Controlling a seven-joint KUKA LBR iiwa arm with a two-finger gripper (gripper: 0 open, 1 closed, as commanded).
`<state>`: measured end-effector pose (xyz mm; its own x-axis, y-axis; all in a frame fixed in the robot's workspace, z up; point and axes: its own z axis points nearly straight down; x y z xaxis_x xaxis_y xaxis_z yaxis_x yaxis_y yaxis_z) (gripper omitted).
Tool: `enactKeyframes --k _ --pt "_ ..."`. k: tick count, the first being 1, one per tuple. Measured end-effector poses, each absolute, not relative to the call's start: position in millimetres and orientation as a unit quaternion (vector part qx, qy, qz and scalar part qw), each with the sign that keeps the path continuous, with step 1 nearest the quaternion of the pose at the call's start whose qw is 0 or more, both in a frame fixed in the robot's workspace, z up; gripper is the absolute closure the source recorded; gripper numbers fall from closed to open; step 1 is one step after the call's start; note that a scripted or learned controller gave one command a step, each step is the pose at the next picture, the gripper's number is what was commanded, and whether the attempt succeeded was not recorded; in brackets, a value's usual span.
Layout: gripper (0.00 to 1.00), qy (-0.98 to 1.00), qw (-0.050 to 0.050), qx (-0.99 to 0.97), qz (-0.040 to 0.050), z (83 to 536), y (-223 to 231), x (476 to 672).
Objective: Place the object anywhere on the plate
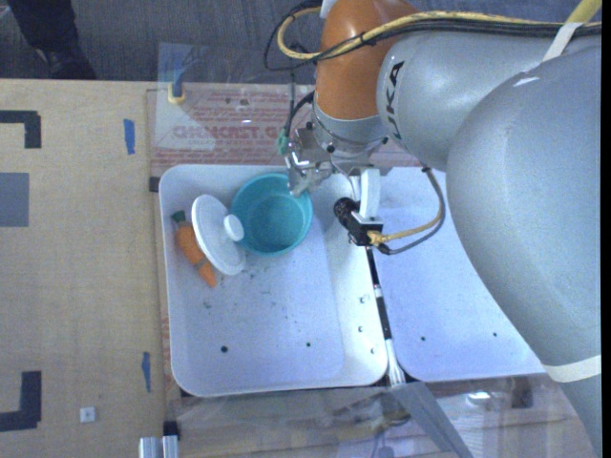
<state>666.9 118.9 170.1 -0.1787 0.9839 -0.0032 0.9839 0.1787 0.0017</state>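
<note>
Your end effector (301, 177) sits at the teal bowl's (272, 219) rim; finger state can't be told. Beyond the bowl from it: white lid (216, 234), touching, then carrot (194, 251).

Just below the pincer (302, 175), passage is blocked by a teal bowl (272, 216), with a white lid (218, 233) and an orange carrot (194, 249) crowded beyond. Open bin floor (277, 332) is left farther below.
</note>
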Motion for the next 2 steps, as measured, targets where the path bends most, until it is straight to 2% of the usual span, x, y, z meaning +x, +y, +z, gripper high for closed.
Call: enactKeyframes --k 1,2 --pt "1.0 0.777 0.005 0.63 -0.0011 157 134 669.3" --pt "1.0 0.783 0.006 0.622 -0.0042 152 151 643.7"
